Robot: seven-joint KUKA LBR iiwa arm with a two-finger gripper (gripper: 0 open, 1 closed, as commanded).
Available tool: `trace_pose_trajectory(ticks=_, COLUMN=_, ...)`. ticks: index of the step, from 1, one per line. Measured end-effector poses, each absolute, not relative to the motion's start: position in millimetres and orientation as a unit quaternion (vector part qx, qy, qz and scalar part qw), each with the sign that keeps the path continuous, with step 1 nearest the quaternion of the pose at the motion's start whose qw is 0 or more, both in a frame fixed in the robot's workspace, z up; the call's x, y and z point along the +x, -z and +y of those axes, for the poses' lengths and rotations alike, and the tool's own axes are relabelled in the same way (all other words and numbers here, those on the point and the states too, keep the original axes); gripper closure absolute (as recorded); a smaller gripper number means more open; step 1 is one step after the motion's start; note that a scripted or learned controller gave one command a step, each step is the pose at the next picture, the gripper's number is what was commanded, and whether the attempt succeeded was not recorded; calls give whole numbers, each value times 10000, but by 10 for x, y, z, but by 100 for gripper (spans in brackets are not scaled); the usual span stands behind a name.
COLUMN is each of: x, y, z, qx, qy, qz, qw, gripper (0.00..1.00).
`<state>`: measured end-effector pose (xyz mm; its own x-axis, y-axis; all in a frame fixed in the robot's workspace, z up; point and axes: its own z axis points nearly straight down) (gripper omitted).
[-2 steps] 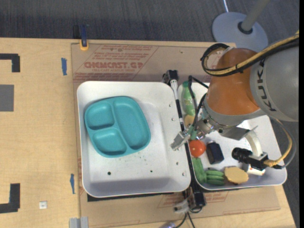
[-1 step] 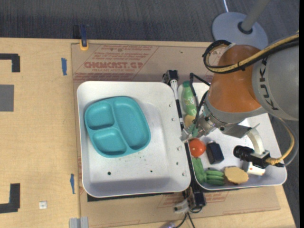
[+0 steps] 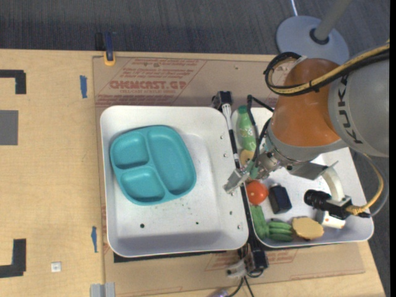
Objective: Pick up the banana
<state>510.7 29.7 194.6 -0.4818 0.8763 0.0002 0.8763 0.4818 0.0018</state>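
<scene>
Camera view: gripper [image 3: 238,179] hovers at the bins' shared rim beside tomato [image 3: 257,193]

The bench [image 3: 43,184] carries a printed cardboard sheet [image 3: 154,82], on which two white bins rest: left bin [image 3: 124,228] and, touching it, right bin [image 3: 359,228].

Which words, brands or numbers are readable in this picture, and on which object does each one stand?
"CHEMCAST GP", in red, on the brown sheet behind the left white bin; the red lines around it are too small to read.
"KU", in black letters cut off by the picture's edge, on the grey arm.
No other text is readable.
</scene>
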Motion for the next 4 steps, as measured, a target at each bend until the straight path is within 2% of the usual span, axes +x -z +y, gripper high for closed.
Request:
trace_pose_trajectory(ticks=1, x=4947, y=-1456, z=671, qx=4516, qy=-15, qz=8920, qw=173, gripper=0)
trace_pose_trajectory(ticks=2, x=4957, y=-1430, z=690, qx=4465, qy=-13, qz=8946, qw=208, gripper=0)
trace_pose_trajectory(ticks=4, x=4956, y=-1425, z=666, qx=4073, qy=12, qz=9131, qw=213, gripper=0)
